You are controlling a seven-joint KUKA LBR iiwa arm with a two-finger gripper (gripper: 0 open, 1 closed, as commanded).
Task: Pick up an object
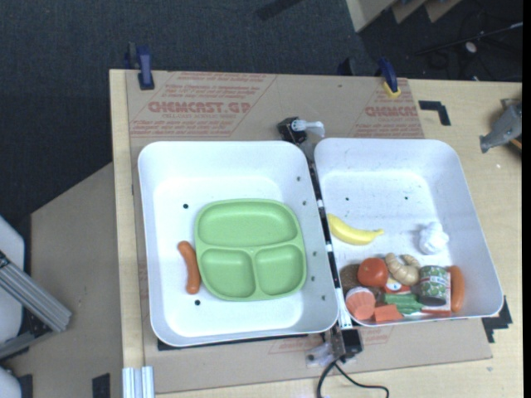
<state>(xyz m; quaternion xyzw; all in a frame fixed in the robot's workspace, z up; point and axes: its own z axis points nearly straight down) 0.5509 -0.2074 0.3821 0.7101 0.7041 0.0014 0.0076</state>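
Note:
The right bin point(390, 160) holds a yellow banana point(354, 231) near its left wall and a white crumpled piece point(431, 239) toward its right. In its front corner lies a heap of toy food: a red tomato point(373, 272), a tan knobbly piece point(404, 265), a small can point(432, 282), an orange carrot point(455, 287) and a red slice point(361, 304). The left bin point(166, 172) holds a green divided plate point(249, 249) with an orange sausage point(191, 266) beside it. My gripper point(503, 128) shows as a grey shape at the right edge, outside the right bin and well away from every object.
The bins sit on a cardboard-covered bench point(207, 106) held by two blue clamps point(145, 63) at the back. A small black and white fitting point(299, 128) sits behind the seam between the bins. A cable point(344, 363) runs off the front edge.

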